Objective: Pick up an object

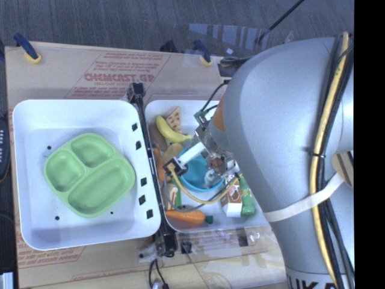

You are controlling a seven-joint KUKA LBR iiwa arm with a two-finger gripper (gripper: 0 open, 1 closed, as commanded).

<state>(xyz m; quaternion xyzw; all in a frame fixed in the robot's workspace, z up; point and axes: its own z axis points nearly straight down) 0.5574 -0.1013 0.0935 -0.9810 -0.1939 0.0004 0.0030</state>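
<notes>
While the arm is leaning deep into the right bin (157,110), the likeliest target seems to be the blue bowl (198,176), lying amid the clutter near the bin's middle. The tool (207,161) is hanging directly over the bowl's upper rim, at about twelve o'clock of it, seemingly touching or just above; whether it is wide, narrow or gripping anything I cannot tell, since wrist and cables are covering it. A banana (168,131) is lying at ten o'clock of the bowl, a carrot (185,217) at six, a small carton (237,202) at four. At nine o'clock, the left bin (24,161) is carrying a green divided plate (89,173), well apart, probably waiting as a drop-off place.
</notes>
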